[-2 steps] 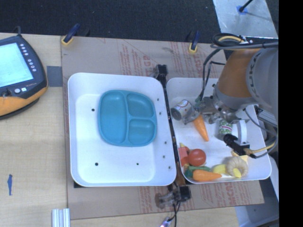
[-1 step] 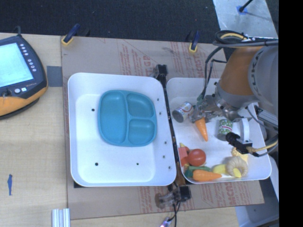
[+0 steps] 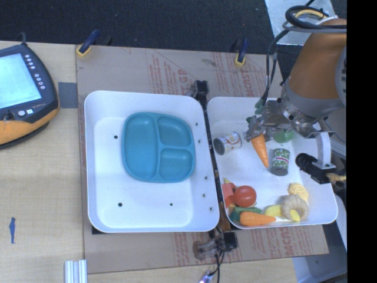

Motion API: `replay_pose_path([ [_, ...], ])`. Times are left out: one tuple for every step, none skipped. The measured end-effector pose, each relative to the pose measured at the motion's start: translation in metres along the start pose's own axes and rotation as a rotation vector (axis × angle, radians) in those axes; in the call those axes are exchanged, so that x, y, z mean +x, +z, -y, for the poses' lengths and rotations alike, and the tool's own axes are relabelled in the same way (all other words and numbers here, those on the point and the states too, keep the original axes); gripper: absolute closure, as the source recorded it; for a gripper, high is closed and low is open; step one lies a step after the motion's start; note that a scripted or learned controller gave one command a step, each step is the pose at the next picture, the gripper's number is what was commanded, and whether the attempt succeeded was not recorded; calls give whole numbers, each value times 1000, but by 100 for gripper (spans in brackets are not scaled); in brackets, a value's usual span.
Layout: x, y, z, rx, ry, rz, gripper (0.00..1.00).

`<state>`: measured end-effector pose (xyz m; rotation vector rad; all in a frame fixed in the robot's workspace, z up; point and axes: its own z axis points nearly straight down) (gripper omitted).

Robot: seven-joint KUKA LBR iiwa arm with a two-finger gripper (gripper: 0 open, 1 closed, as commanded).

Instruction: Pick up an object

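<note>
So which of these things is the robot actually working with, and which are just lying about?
Part of the job:
end effector
right bin
carrot
small cans
tomato
second carrot
ginger root

Just lying about:
left bin
blue divided plate
handheld control screen
clamps

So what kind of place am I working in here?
Most likely a robotics lab test bench: two white bins on a clamped board, toy food such as a carrot, and a teach pendant beside them.
</note>
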<state>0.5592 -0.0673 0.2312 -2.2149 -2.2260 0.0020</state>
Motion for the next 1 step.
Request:
replay_pose_path([
  [-18, -7, 83, 3, 1, 1, 100],
])
